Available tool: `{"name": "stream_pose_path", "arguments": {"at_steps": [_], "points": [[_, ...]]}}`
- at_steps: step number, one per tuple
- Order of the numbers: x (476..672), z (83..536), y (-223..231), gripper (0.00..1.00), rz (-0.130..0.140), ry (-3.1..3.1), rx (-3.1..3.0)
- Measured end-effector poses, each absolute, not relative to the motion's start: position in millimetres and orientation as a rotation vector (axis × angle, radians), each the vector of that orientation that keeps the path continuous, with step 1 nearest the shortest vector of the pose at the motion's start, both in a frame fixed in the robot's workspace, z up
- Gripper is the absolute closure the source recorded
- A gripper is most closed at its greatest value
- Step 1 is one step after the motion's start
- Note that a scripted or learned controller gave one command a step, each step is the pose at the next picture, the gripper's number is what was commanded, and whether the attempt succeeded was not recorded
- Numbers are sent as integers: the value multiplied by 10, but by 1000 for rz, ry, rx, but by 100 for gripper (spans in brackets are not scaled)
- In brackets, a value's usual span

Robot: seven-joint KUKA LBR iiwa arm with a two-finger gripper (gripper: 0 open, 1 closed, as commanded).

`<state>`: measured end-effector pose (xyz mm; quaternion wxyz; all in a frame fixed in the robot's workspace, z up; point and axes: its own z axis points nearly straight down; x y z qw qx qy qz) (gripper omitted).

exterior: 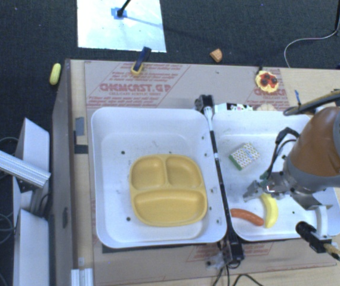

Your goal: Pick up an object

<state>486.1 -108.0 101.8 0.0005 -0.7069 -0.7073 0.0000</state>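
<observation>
The camera view looks down on a table (158, 79) covered with printed brown cardboard, bearing two shallow white plastic bins side by side. The left white bin (113, 130) holds a yellow three-compartment plastic tray (167, 189), lying flat near its middle. The right white bin (250, 127) holds three small things: a green-and-white patterned rectangular block (244, 155), a yellow plastic banana (269, 210) and an orange-red toy sausage (247, 217). The grey arm with its orange band (316, 145) reaches over the right bin, and the gripper (256, 190) hangs low above that bin's floor. Taking the banana as the landmark, the gripper sits just beside its upper end, on the side toward the left bin; whether they touch I cannot tell. The sausage lies just beside the banana's lower end, and the patterned block lies further up the bin, apart from the banana. Whether the gripper stands apart or together cannot be told.
</observation>
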Motion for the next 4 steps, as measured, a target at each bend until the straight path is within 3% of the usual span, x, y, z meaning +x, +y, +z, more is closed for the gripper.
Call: {"name": "stream_pose_path", "arguments": {"at_steps": [1, 2, 3, 4], "points": [[4872, 1123, -1080, 100, -3, -2224, -2220], [4871, 1123, -1080, 0, -3, -2224, -2220], [5455, 991, -844, 0, -2, -2226, -2220], [4966, 852, -874, 0, 3, -2224, -2229]]}}
